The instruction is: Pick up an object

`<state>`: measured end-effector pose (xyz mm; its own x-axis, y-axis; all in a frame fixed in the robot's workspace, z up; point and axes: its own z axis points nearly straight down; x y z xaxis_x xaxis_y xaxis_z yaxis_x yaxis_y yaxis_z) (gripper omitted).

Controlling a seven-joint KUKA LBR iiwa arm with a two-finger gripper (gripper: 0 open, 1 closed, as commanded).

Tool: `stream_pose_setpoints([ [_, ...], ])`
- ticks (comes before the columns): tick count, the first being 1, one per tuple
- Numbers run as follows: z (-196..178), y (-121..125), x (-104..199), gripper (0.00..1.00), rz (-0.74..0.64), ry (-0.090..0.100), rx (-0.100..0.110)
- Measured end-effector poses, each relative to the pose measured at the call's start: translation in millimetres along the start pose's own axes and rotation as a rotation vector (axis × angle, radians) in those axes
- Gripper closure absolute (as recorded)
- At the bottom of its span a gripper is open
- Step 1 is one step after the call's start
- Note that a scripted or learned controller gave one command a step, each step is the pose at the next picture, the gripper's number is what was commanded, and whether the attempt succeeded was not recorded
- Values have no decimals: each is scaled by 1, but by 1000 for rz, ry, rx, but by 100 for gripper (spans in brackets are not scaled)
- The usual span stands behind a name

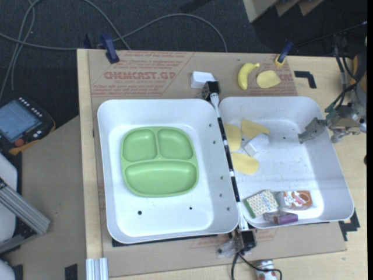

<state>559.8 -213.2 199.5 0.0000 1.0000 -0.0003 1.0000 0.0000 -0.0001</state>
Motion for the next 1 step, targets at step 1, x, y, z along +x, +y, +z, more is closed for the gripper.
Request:
stream_pose_setpoints([
  [1,115,-2,49,0,-1,0,0],
])
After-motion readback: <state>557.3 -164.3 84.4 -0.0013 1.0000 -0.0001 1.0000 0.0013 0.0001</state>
